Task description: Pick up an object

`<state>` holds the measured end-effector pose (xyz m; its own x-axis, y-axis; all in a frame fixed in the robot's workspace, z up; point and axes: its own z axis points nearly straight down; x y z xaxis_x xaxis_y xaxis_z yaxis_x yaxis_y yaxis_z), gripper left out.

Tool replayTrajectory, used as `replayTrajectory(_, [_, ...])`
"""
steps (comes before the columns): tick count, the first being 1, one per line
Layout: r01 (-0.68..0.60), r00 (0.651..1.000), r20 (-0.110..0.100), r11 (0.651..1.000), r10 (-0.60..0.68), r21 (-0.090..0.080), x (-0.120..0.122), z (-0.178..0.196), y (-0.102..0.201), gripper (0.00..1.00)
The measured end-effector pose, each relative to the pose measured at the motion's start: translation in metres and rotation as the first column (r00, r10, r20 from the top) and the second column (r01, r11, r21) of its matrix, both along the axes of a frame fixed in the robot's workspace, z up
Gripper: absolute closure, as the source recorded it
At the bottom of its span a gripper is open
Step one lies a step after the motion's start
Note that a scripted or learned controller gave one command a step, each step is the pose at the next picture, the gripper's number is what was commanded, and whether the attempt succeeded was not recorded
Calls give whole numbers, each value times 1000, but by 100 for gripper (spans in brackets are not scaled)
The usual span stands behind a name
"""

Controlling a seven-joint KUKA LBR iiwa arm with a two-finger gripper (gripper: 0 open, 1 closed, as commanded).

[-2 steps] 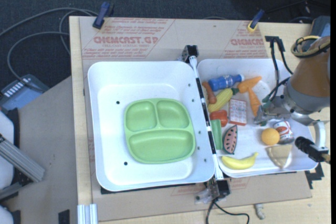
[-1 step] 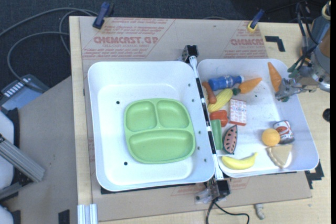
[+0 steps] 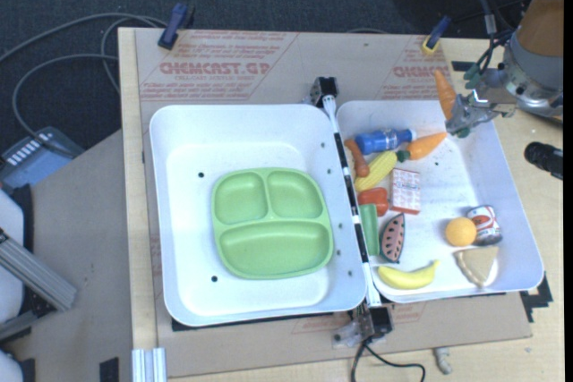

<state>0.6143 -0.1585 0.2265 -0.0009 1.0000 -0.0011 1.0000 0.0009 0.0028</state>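
The right bin (image 3: 512,219) holds several toys: a blue bottle (image 3: 383,140), a carrot (image 3: 427,145), a yellow corn cob (image 3: 376,168), a red-and-white box (image 3: 406,190), a watermelon slice (image 3: 392,237), a banana (image 3: 407,275), an orange (image 3: 460,231), a small can (image 3: 484,224) and a sandwich wedge (image 3: 479,265). My gripper (image 3: 462,117) hangs over the bin's far right corner, just right of the carrot. A slim orange piece (image 3: 443,92) stands right beside the gripper; whether it is gripped is unclear.
The left bin (image 3: 179,192) carries a green divided plate (image 3: 270,222). A black clamp (image 3: 323,89) sits where the bins meet at the back. Blue clips (image 3: 175,25) hold the board's far corners. Cables run off the bench's left side.
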Motion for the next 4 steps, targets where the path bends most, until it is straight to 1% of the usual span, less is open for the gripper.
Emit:
replayTrajectory(1, [0,1000,-1,1000,0,0,0,0,0,0])
replayTrajectory(2, [0,1000,-3,1000,0,0,35,-70,-10,0])
replayTrajectory(3, [0,1000,-6,1000,0,3,26,-143,13,0])
replayTrajectory(4, [-1,1000,-2,1000,1,1,28,-131,13,100])
